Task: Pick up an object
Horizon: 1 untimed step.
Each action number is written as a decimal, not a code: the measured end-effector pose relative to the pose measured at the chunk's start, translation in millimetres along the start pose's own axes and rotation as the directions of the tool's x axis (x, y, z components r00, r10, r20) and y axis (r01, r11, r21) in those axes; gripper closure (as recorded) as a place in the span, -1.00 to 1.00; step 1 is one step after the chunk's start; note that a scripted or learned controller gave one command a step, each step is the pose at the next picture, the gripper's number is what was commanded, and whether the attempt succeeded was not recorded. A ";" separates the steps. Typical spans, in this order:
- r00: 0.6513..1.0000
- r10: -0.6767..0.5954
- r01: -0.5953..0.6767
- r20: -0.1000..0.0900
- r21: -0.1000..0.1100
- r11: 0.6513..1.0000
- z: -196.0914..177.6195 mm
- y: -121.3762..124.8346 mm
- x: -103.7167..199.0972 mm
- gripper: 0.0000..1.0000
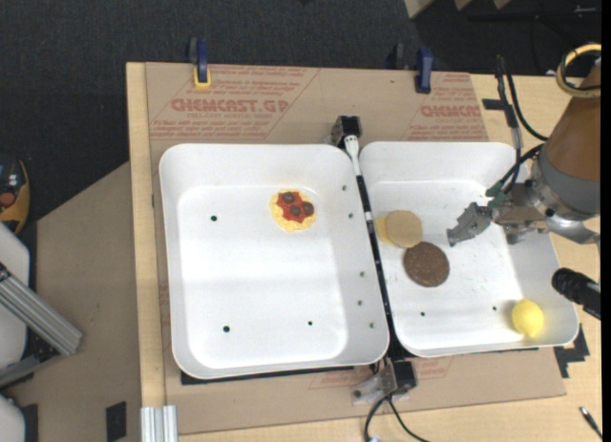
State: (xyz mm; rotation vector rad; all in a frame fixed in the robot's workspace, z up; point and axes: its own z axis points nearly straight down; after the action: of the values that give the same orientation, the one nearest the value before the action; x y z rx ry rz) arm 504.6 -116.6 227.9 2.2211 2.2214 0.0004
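Observation:
The right bin [449,168] holds a tan round cookie [402,229], a dark brown round cookie [426,264] just below it, and a yellow lemon [527,317] near the front right corner. A small pizza toy [294,210] with red and dark toppings lies in the left bin [248,335]. My gripper [468,224] hangs over the right bin, to the right of the two cookies, with its grey fingers pointing left. Nothing shows between the fingers, which stand slightly apart.
The arm's orange band and grey wrist [573,163] cover the right bin's right rim. A black divider strip [368,240] runs between the bins. Blue clamps [200,52] hold the board at the back. A metal rail [38,316] lies at the left.

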 end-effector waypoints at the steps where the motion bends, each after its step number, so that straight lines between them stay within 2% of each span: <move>1: 1.000 0.000 0.000 -0.003 0.006 1.000 150.1 -4.8 25.2 -1.00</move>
State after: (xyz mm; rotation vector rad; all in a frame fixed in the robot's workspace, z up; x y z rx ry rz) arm 499.9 -91.4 77.8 2.2256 2.2263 -0.0035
